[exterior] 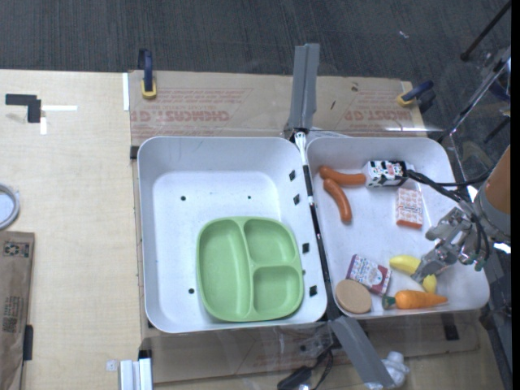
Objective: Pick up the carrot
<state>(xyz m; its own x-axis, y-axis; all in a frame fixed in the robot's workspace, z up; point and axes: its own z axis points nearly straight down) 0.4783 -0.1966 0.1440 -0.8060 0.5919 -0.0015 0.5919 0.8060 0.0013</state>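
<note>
Here the carrot [419,300] lies just below the open, empty pincer [429,268]

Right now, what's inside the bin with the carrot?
The right bin holds the carrot, two sausages, a lemon, a cookie and small packets. The pincer covers part of a yellow thing.

1 fixed camera looks down on the bench [65,136] from above, at a slant. It faces the 2 white bins, the left bin [162,169] and the right bin [439,157], which sit side by side in the middle and right of the frame. It stands far enough back to take in both bins whole, the bare wooden bench on the left and a strip of dark floor [244,15] along the top. The arm [496,193] enters at the right edge.
</note>
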